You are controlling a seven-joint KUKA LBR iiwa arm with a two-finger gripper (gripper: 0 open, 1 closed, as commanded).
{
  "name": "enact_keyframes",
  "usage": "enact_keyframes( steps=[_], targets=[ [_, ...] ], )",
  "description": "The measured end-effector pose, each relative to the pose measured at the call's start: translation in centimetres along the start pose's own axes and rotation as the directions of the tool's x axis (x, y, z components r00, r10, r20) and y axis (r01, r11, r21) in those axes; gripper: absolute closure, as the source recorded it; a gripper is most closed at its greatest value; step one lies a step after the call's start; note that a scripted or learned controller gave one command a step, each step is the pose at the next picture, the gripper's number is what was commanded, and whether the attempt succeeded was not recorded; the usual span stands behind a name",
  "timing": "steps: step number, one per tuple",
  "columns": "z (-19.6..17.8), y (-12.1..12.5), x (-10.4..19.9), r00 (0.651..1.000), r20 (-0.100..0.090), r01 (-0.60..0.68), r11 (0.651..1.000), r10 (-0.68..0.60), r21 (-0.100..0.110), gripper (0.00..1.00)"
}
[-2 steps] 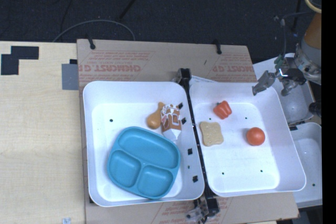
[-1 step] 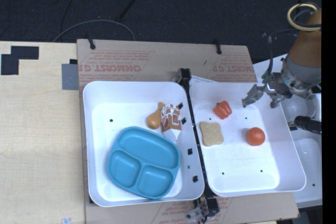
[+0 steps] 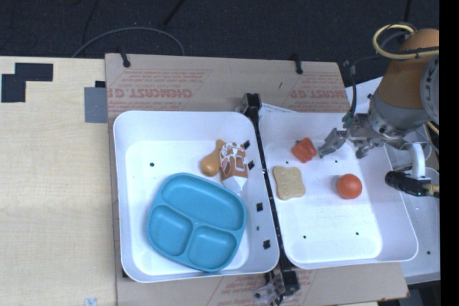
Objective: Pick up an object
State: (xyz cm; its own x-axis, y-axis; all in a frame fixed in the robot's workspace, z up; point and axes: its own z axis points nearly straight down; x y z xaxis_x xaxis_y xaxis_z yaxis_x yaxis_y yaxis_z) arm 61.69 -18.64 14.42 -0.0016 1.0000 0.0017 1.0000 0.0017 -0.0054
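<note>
Camera view: your gripper [image 3: 349,142] hovers, fingers apart and empty, at 12 o'clock of the tomato [image 3: 349,185]. Expect a round, smooth tomato to roll free.

Even overhead light fell bright on the two shallow white plastic bins [image 3: 129,154], which looked slightly washed out; shadows were faint; the dark floor at top stayed dim, and focus was soft.

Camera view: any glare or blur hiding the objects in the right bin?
Camera view: even lighting, no harsh glare on the right bin; the tomato, toast and red piece read clearly with soft shadows; the gripper looks slightly soft.
</note>
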Motion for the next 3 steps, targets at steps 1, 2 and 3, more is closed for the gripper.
enact_keyframes(
  steps=[1, 2, 3],
  targets=[
    [5.3, 0.0, 0.1, 1.000, 0.001, -0.001, 1.000, 0.001, 0.000, 0.00],
    [4.0, 0.0, 0.1, 1.000, 0.001, -0.001, 1.000, 0.001, -0.002, 1.00],
    [-2.0, 0.4, -0.6, 1.000, 0.003, -0.001, 1.000, 0.001, -0.007, 1.00]
  ],
)
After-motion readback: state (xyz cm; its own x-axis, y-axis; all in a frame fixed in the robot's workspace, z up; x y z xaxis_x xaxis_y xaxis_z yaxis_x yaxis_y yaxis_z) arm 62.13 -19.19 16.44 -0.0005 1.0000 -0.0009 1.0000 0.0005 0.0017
